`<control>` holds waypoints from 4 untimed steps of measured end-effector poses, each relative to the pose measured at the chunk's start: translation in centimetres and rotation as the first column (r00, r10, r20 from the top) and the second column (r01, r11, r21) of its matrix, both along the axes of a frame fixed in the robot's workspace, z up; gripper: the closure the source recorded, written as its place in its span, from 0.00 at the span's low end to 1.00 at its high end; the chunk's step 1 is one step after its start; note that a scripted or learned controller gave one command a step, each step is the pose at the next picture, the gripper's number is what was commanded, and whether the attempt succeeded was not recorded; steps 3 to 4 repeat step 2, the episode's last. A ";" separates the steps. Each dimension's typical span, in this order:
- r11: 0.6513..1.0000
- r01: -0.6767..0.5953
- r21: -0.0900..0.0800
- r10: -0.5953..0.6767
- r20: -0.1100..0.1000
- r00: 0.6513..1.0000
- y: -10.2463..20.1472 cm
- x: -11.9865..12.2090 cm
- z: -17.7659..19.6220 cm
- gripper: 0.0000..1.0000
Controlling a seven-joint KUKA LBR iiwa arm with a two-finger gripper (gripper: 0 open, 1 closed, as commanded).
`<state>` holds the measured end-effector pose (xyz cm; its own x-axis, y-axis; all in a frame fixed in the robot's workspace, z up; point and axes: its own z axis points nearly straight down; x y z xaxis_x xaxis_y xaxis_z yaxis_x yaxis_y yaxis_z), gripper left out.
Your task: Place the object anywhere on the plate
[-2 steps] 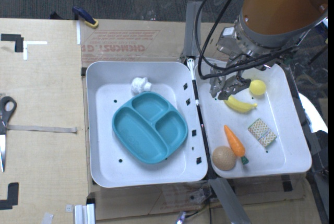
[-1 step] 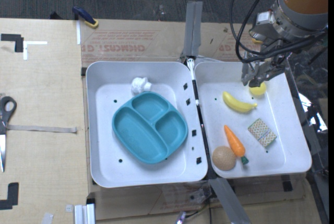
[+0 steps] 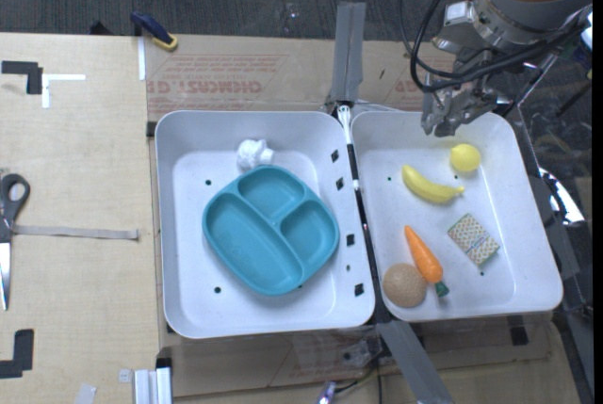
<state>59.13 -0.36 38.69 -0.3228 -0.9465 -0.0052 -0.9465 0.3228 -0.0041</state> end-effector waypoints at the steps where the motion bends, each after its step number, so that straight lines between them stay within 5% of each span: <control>1: 0.973 -0.232 -0.001 0.232 -0.004 0.973 0.8 2.2 -11.1 1.00; 2: 0.942 -0.336 -0.002 0.336 -0.003 0.942 -3.3 -4.3 -7.1 1.00; 4: 0.942 -0.336 -0.002 0.336 -0.003 0.942 -3.3 -4.3 -7.1 1.00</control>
